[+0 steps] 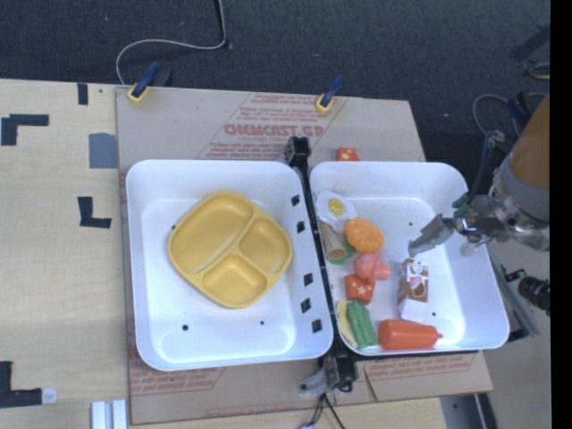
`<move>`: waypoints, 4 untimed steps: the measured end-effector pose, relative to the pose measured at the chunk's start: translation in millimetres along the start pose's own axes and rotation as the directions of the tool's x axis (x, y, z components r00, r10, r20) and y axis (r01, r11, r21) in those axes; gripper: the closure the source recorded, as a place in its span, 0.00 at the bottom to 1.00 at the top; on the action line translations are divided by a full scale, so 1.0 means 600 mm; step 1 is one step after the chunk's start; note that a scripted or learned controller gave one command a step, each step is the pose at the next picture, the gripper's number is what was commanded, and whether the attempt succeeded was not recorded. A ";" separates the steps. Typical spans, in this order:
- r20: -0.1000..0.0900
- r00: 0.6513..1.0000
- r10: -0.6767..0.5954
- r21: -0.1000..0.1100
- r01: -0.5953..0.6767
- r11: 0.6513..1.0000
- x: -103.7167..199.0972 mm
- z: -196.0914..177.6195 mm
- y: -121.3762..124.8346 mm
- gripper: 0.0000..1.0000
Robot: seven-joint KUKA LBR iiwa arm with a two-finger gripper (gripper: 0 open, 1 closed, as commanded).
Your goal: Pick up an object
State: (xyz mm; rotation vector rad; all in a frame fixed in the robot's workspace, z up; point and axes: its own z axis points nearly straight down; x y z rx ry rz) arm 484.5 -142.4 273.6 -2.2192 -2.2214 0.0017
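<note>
A light wood-grain bench (pixel 54 266) fills the left and lower part of the frame, marked with dark tape pieces at the left edge; beyond it, across the top, lies dark blue-grey carpet with a thin cable looping down toward a yellow clamp (pixel 138 92). A brown cardboard sheet (pixel 223 128) lies under both bins, held by that clamp and a blue one (pixel 329 96); red print on it reads "CHEMCAST GP", the smaller lines too fine to read.

The left bin (pixel 147 329) holds a yellow divided tray (pixel 231 248). The right bin (pixel 447 181) holds toy foods clustered along its left and lower side: a fried egg (pixel 334 206), an orange fruit (pixel 364 236), a pink piece (pixel 370 267), a red cube (pixel 358 288), a green vegetable (pixel 362 323), a carrot (pixel 407 333), and a small carton (pixel 414 289) whose label cannot be made out.

The gripper (pixel 427 238) hangs over the right bin's right-centre, just above the carton, nothing between its fingers; whether they are parted cannot be told. The arm is cut off at the right edge.
</note>
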 end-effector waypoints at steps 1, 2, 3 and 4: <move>-0.002 1.000 -0.006 0.002 0.006 1.000 0.123 0.157 0.086 0.00; 0.002 1.000 0.002 -0.003 -0.002 1.000 0.049 0.321 0.134 0.00; 0.002 1.000 -0.004 -0.003 0.004 1.000 0.074 0.310 0.260 0.00; 0.000 1.000 -0.002 -0.001 0.002 1.000 0.075 0.293 0.256 1.00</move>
